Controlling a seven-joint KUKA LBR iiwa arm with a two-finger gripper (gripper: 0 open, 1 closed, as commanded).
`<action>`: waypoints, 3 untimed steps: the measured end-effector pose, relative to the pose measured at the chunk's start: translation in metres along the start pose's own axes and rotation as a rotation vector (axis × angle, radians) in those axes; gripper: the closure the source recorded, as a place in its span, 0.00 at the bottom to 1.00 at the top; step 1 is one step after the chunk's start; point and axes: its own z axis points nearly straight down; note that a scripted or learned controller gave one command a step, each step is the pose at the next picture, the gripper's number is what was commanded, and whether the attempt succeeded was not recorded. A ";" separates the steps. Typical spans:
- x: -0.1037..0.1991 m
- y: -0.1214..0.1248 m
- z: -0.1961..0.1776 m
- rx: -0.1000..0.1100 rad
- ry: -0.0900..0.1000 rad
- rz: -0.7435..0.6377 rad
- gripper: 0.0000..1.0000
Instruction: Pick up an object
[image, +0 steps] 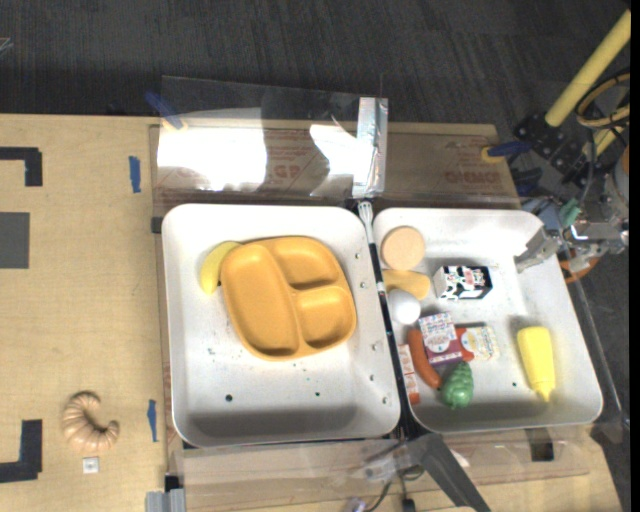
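The candidates sit in the right bin (570, 330): a yellow mustard bottle (537, 358) lying alone toward its right side, and a crowded cluster at its left, with a black-and-white carton (465, 281), a red snack packet (440, 338), a sausage (421, 362), a green piece (458, 386) and a tan disc (404, 245). I judge nothing is picked yet; we are at the approach. The gripper (540, 247) hangs at the bin's far right corner, and I cannot tell how it is set or see anything in it. The bottle looks the easiest target, apart from its neighbours, so I'd bring the arm nearer and centre over it. The left bin (190, 300) carries an orange divided tray (288, 295) over a banana (212, 266). The table (80, 300) is tan board with a croissant (90, 421) at near left.
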 end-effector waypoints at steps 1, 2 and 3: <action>0.008 0.057 0.118 0.004 0.000 0.354 0.00; 0.062 0.025 0.137 0.000 0.001 0.474 0.00; 0.077 0.020 0.143 -0.007 0.003 0.924 0.00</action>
